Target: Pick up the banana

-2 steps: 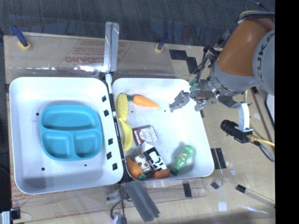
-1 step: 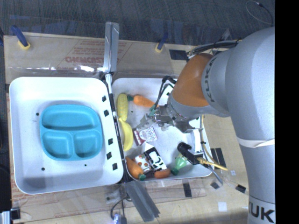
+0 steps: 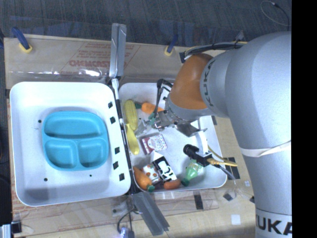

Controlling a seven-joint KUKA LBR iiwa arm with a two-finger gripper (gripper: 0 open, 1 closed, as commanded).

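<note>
The banana [image 3: 132,140] is a slim yellow shape lying along the left wall of the right bin [image 3: 214,133], just below a yellow corn cob [image 3: 130,111]. My gripper [image 3: 149,123] reaches down from the orange-banded wrist [image 3: 190,86] into the upper middle of that bin, a short way to the right of the banana's upper end. It sits low among the items, and I see nothing between its fingers.
The right bin also holds an orange carrot [image 3: 147,107], a dark red packet [image 3: 154,144], a black-and-white box [image 3: 164,169], an orange fruit [image 3: 141,178] and a green bottle [image 3: 193,171]. The left bin [image 3: 25,113] holds a blue divided tray [image 3: 75,139].
</note>
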